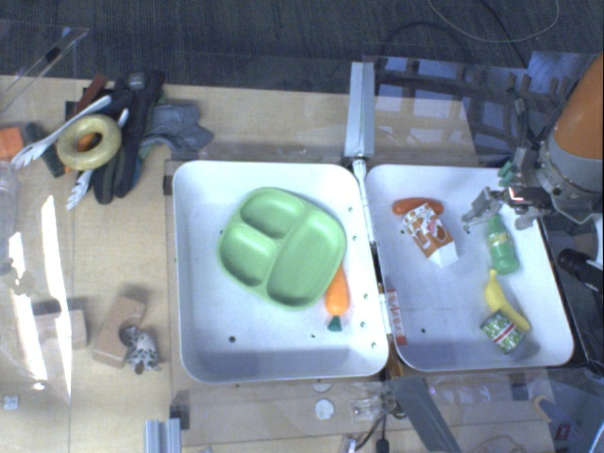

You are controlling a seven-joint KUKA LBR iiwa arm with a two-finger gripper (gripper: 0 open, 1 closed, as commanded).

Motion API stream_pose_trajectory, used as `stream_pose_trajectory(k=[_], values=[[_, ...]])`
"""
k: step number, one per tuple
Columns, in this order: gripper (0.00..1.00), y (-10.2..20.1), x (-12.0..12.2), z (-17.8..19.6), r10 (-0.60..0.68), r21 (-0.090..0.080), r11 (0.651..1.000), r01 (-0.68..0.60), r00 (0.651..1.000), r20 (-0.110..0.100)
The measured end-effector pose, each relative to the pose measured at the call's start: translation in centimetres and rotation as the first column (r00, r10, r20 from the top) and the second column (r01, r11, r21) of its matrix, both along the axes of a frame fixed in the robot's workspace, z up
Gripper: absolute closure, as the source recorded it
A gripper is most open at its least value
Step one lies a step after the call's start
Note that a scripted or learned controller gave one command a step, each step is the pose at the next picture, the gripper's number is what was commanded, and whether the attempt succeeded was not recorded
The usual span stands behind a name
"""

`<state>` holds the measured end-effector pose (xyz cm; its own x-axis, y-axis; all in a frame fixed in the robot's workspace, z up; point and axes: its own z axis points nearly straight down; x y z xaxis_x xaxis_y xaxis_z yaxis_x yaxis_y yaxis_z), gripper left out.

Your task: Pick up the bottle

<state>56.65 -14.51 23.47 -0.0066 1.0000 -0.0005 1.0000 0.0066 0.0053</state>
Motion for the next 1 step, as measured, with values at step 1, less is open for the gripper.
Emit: stream_pose_trajectory(k=[1], values=[[0.00, -5.47, 3.41, -3.46, 0.137, -0.003, 0.991, -0.137, 0.991, 0.002]])
